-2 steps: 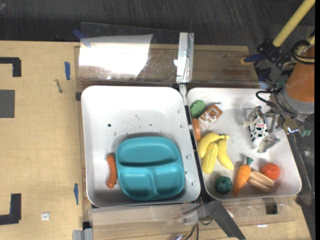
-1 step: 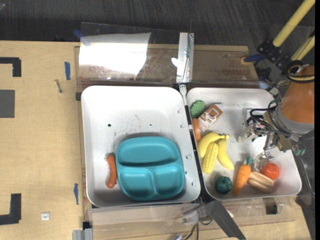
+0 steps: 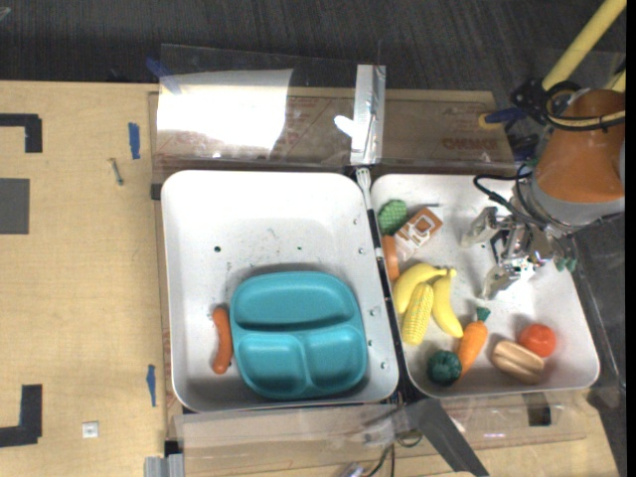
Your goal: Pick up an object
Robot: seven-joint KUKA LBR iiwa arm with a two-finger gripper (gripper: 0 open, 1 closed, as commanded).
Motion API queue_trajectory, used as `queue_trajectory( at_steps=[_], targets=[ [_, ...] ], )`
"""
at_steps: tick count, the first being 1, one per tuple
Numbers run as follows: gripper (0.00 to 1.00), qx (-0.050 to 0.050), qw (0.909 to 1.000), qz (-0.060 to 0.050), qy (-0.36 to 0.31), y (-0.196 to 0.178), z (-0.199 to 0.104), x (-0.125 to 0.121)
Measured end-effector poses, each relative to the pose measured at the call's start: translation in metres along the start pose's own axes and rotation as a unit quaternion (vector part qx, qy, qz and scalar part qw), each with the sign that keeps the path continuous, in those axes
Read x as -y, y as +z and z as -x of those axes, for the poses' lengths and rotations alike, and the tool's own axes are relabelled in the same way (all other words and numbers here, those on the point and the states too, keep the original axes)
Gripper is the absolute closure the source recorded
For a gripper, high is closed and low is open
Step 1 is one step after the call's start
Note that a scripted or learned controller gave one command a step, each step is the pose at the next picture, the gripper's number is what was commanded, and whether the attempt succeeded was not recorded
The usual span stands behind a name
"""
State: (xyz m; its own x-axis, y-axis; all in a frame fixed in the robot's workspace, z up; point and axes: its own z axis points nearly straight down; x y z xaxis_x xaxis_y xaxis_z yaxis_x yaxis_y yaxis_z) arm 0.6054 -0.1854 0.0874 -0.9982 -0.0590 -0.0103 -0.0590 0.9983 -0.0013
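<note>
Nothing is picked yet, we judge: our tool (image 3: 509, 256) hovers over the right bin (image 3: 586, 366), clenched or released we cannot tell, banana (image 3: 445, 304) nearby.

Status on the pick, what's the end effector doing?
End effector low over right bin, nothing seen between its fingers. Nearest items: banana, carrot, tomato. Teal tray sits in left bin.
</note>
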Motion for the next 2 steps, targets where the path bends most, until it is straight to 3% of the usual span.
queue_trajectory(
  at_steps=[1, 2],
  targets=[
    [1.0, 0.007, 1.0, -0.002, 0.0, -0.014, 0.004, 0.0],
    [1.0, 0.004, 0.9997, -0.001, -0.026, -0.14, 0.067, -0.04]
  ],
)
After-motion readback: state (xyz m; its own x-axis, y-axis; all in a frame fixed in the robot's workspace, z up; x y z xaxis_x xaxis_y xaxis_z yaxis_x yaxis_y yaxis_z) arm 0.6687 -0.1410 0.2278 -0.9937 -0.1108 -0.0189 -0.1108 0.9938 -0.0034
